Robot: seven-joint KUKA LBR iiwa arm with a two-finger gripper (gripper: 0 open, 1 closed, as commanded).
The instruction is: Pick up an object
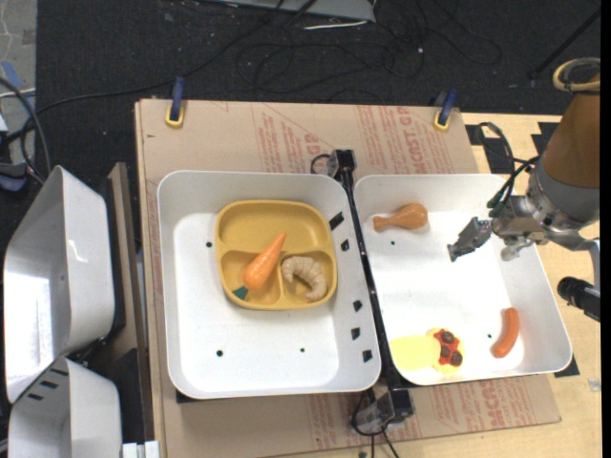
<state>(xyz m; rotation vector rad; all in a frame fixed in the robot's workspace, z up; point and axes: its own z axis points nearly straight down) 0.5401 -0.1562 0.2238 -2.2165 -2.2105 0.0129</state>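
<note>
Brown plastic drumstick (401, 219) near the far-left corner of the right bin (535, 294), nearest to the gripper (470, 240). Probably light, stiff, a little slippery; best taken at the thin neck. Hanging above bare bin floor, well apart from it, touching nothing. Opening of the jaws impossible to tell.

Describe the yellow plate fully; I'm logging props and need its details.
The plate is a yellow, plastic-looking, rounded-square tray with three compartments. It lies flat in the left bin, slightly rotated, near the back. A carrot lies slanted across its left compartments; a pale shrimp sits in the lower right one. Its top compartment holds nothing else.
</note>
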